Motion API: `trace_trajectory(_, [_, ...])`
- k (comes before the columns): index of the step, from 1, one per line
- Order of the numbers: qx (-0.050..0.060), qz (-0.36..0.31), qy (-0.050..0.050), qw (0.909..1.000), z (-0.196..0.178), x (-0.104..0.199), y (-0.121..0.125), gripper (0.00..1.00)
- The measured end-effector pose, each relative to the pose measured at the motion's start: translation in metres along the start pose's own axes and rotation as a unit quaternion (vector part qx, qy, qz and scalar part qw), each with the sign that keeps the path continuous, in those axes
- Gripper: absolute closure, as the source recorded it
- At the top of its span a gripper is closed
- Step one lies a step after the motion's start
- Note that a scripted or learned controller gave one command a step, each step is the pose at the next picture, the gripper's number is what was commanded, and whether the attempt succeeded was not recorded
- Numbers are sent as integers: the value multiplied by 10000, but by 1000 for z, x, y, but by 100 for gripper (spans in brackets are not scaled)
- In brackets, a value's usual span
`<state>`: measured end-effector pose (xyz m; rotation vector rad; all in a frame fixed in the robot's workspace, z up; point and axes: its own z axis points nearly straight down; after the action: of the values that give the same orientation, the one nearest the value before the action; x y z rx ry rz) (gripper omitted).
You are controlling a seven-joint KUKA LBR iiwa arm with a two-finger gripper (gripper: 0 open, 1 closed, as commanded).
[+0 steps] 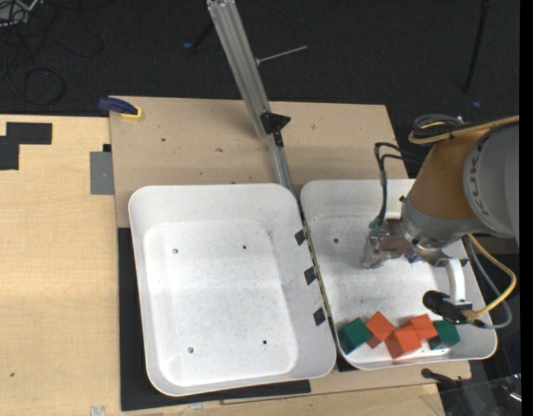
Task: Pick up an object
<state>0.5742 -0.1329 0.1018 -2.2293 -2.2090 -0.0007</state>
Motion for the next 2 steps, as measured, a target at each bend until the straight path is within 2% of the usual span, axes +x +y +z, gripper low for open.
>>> trace_trajectory(2, [-19, -50, -12, 10000, -103, 10, 8, 100])
